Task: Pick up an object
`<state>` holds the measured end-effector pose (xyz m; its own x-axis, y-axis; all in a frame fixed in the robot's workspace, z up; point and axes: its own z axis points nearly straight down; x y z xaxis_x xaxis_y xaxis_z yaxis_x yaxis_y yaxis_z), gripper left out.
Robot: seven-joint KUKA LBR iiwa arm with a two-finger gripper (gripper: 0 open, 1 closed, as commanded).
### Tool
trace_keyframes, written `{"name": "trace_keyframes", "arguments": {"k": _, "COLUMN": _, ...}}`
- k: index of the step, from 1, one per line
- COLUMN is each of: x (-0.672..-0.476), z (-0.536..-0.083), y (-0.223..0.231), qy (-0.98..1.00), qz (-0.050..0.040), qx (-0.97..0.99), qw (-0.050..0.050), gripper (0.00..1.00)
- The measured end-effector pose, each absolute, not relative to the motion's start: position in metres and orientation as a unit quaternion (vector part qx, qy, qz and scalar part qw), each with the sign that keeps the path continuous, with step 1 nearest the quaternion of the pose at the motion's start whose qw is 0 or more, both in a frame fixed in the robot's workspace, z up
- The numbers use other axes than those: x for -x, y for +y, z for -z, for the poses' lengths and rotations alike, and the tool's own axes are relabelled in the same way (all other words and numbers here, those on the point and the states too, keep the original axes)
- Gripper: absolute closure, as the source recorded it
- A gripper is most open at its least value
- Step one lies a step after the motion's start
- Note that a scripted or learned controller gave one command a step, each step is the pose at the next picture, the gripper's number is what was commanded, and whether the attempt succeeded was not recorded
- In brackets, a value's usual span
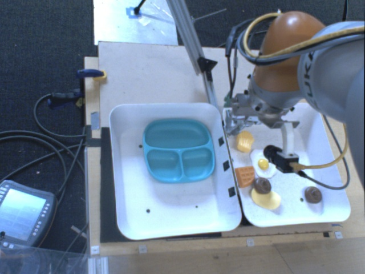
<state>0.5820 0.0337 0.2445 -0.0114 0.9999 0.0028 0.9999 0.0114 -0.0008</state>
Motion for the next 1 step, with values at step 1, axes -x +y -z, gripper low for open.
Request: {"name": "trace_keyframes", "arguments": {"k": 1, "x": -0.5727, "z": -0.2377, "y": 0.0967, "qy": -0.711, "qz": 0.001, "qx": 0.703, "qw": 0.001, "gripper": 1.0}}
